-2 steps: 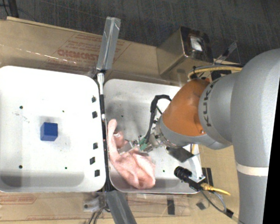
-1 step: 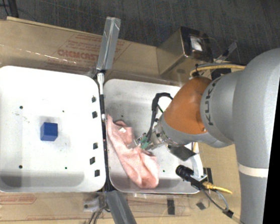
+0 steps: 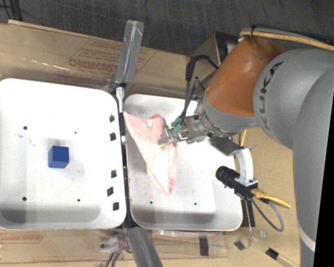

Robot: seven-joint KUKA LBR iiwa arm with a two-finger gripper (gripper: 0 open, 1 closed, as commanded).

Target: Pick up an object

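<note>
Two shallow white bins sit side by side on the bench [image 3: 39, 41], and we take them in order of size. Largest is the grey arm [image 3: 292, 97] with its orange band, which reaches in from the right and hangs over the far part of the right bin [image 3: 205, 216]. The left bin [image 3: 9, 141] carries one small blue cube [image 3: 59, 156] near its middle, well apart from the arm.

In the right bin we see a pink cloth [image 3: 158, 159], crumpled, stretching from the far left corner toward the middle of the bin floor. Its far end looks gathered up toward the tool [image 3: 173, 133], as if it were drawn into a peak there, while the near end lies flat on the bin floor.

Smallest is the tool itself, which sits right at that raised part of the cloth. We cannot tell whether it is wide, narrow, or closed on the fabric: the parts there are too small and cluttered to read.

We judge the step in hand to be the grasp or the very start of a lift on the cloth. The next move, as we see it, calls for a straight rise clear of the bin wall, slow enough that a thin pinch of fabric does not slip out.
</note>
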